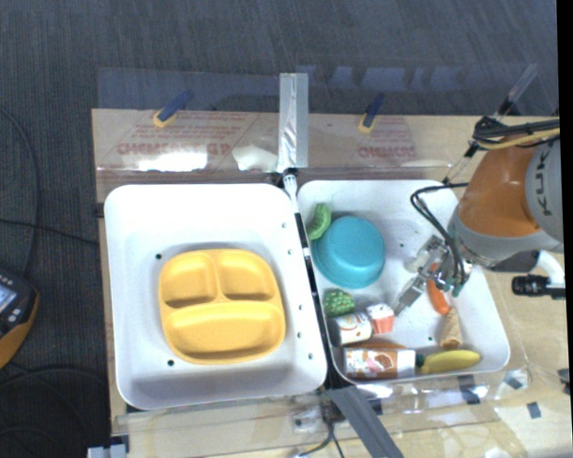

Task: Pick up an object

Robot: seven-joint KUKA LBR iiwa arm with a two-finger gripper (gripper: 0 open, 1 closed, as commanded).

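No object is lifted yet: everything lies in the right bin. A carrot rests just under the hand, which hangs low over the bin floor beside the blue bowl. Its fingers look spread and seem to grip nothing, though the view is too coarse to be sure. The grasp and lift remain. The yellow tray sits in the left bin.
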